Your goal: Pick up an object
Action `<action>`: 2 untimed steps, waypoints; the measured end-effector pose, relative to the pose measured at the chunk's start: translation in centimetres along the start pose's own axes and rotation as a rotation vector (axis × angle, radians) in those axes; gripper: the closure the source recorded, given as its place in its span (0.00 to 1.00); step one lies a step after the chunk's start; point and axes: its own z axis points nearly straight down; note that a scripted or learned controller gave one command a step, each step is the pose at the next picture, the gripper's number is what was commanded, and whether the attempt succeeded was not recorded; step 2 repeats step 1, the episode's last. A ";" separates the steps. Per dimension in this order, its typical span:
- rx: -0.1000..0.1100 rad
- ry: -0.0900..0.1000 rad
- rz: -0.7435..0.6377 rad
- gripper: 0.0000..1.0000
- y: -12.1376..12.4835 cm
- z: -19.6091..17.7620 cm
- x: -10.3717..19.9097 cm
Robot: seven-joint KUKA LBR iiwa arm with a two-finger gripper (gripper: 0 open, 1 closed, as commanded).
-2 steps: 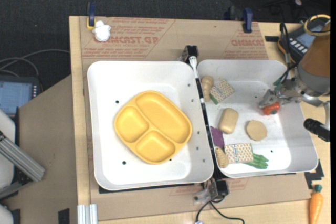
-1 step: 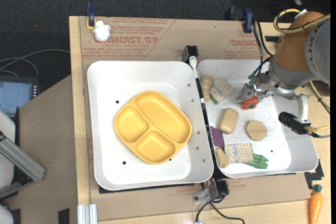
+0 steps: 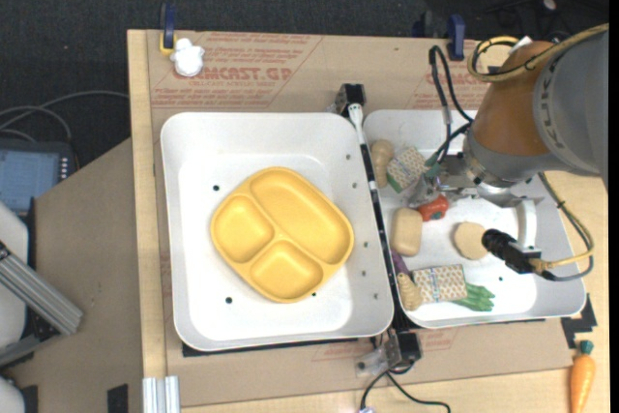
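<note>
Over the bin (image 3: pixel 544 287) that holds a tan block (image 3: pixel 407 232), the grey arm (image 3: pixel 542 111) with its orange band reaches down from the side. Its gripper (image 3: pixel 432 189) sits low among the clutter, just beyond the block. Whether the gripper is apart or together cannot be told from this angle, nor whether it grips anything.

A small red piece (image 3: pixel 435 206) lies right under the gripper, just beyond the block on the arm's side. A round beige lump (image 3: pixel 468 239) rests near the block, also toward the arm. On the camera's side of the block lies a patterned pouch (image 3: pixel 440 283), with a green sprig (image 3: pixel 476 299) touching its far end. Beyond the block, by the bin's back wall, sit a second pouch (image 3: pixel 406 166) and a pale knob (image 3: pixel 382 153).

Across the shared wall from the block, a yellow divided plate (image 3: pixel 280 232) lies flat in the middle of the other bin (image 3: pixel 193 160). On the bench (image 3: pixel 290 73), well apart from the block, a toy carrot (image 3: pixel 580 384) lies at the near corner. A small white thing (image 3: pixel 186 59) sits at the far corner past the plate.
</note>
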 end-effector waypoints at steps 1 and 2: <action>-0.007 0.003 -0.005 1.00 -0.8 -10.3 8.5; -0.007 0.003 -0.005 1.00 -0.8 -10.3 8.5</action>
